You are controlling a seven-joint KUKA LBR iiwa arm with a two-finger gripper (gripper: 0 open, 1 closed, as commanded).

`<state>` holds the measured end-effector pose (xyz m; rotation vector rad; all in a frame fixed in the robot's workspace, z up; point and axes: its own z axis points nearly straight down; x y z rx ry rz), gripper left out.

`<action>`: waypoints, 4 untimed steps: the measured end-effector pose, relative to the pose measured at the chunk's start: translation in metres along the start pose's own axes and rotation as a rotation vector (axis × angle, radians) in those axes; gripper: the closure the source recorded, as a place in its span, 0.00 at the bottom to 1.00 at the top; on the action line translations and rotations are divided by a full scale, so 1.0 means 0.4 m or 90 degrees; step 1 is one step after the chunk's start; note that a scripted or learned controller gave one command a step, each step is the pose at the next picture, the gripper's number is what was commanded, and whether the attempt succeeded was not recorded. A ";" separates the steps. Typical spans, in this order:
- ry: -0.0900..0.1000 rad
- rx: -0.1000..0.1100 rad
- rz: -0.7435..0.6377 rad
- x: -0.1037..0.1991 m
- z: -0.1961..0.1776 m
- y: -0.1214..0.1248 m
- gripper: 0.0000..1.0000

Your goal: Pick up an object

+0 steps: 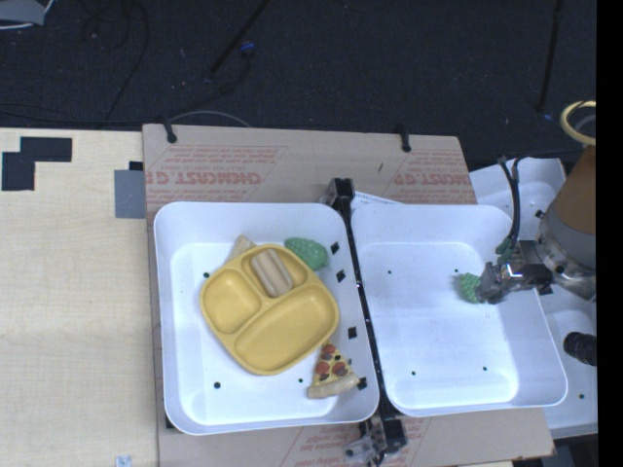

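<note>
Two white bins side by side. Left bin [185,377]: yellow divided plate [270,309] carrying a hot dog [272,271], green leafy toy [308,252] at its upper edge, pizza slice [333,373] below. Right bin [438,358]: small green object [471,287] near the right wall, touching the gripper [498,285] tip. Finger state: cannot tell.

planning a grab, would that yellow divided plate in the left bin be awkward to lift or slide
The yellow plate looks like stiff moulded plastic, so it probably won't flex. It is wide and shallow, so likely awkward to pinch except at its rim. A hot dog lying in one compartment may roll if it tilts.
</note>
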<state>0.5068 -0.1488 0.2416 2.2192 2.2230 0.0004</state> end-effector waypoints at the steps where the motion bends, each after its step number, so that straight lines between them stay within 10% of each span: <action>1: 0.000 0.001 -0.002 0.133 -0.012 0.029 1.00; 4: 0.001 0.005 -0.002 0.514 0.057 0.054 1.00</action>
